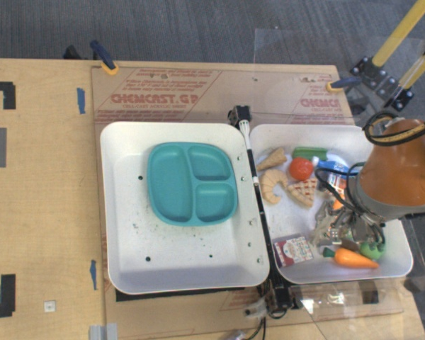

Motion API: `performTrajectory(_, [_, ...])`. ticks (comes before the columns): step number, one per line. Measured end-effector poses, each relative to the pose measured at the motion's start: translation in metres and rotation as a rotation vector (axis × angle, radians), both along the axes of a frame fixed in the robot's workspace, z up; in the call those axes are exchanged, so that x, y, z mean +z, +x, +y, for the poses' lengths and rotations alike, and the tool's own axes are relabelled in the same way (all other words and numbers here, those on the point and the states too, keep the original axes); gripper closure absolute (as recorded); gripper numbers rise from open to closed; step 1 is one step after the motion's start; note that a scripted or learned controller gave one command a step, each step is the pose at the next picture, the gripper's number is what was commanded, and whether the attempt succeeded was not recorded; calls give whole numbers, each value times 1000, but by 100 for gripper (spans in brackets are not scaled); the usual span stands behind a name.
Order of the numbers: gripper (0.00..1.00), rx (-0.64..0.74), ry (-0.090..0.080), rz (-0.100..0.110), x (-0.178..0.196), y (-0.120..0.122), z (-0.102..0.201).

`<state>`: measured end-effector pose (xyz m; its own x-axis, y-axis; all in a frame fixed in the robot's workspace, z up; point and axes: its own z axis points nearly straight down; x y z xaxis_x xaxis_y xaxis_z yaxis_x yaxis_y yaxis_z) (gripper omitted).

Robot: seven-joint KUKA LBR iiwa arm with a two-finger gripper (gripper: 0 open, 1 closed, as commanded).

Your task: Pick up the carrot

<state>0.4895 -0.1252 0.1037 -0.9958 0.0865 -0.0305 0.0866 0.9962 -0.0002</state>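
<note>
The carrot, orange with a green leafy top, lies on its side in the front right corner of the right bin. My gripper hangs low over that bin, just left of and slightly behind the carrot. It stands open with nothing between its fingers. The arm's orange band covers the bin's right part.
The right bin also holds bread pieces, a red tomato, a green item, a waffle wedge, a blue and white bottle and a small carton. A teal divided plate sits in the left bin.
</note>
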Motion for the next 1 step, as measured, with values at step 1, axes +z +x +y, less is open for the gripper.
performTrajectory(1, [100,145,7,16,85,56,133])
